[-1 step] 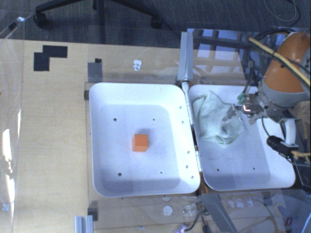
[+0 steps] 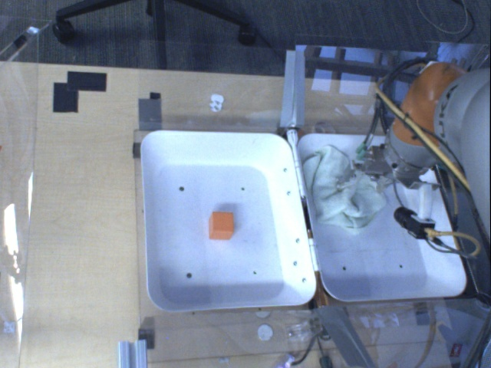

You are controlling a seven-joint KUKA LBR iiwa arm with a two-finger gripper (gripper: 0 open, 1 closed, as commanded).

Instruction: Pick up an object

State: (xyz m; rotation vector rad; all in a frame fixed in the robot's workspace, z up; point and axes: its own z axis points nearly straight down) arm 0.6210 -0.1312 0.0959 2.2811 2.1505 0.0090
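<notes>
The arm (image 2: 453,121) bends down over the right bin (image 2: 399,271) — gripper (image 2: 374,162) at the crumpled cloth (image 2: 341,186), its state impossible to tell.

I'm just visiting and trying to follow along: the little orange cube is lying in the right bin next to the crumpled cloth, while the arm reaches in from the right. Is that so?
Not quite. The camera view shows the orange cube alone in the left bin. The crumpled cloth lies in the right bin, where the arm reaches in from the right.

floor: dark carpet (image 2: 322,6) | chair base (image 2: 153,6) | wooden bench (image 2: 69,205)
</notes>
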